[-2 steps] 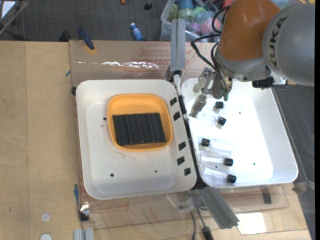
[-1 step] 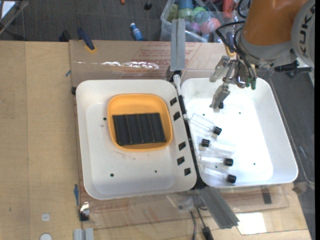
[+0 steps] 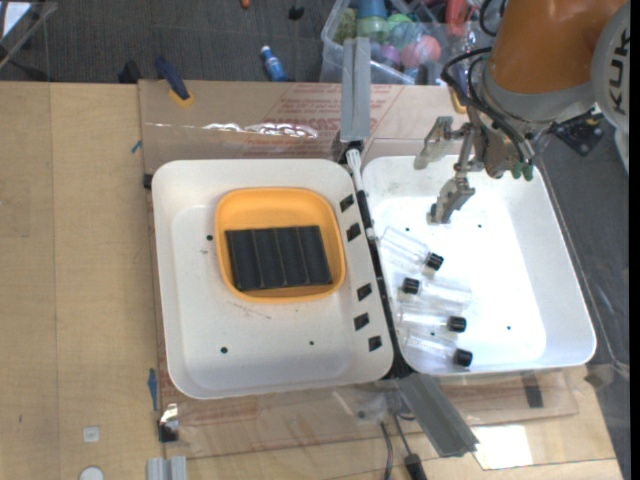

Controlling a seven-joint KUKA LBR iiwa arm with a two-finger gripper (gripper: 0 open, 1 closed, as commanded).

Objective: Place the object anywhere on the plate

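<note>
camera view — landmark: we take the right bin (image 3: pixel 560 268) as our reference for every place below.
camera view — gripper: we see the gripper (image 3: pixel 452 193) hanging over the far part of the right bin, under the orange band of the arm (image 3: pixel 545 28), which comes in from the right.
camera view — fingers: one dark finger (image 3: pixel 447 200) points down toward the bin floor and a second metal piece sits up and to the left of it; we read them as spread apart with nothing between them, though the slant makes the gap hard to judge.
camera view — object: we count four clear vials with black caps (image 3: pixel 430 298) lying on the floor of the right bin, along its left side, stacked from the middle toward the near edge.
camera view — nearest vial: the top vial (image 3: pixel 410 248) lies just nearer to us and slightly left of the fingers, apart from them.
camera view — long axis: each vial lies roughly across the bin, cap end toward the bin's middle, tilted a little.
camera view — plate: the orange plate (image 3: pixel 230 213) sits in the left bin (image 3: pixel 190 348), across the divider from the right bin, and carries a dark ribbed block (image 3: pixel 278 258).
camera view — our judgement: the coming move turns on dropping toward us and left onto a vial, closing across its short width.
</note>
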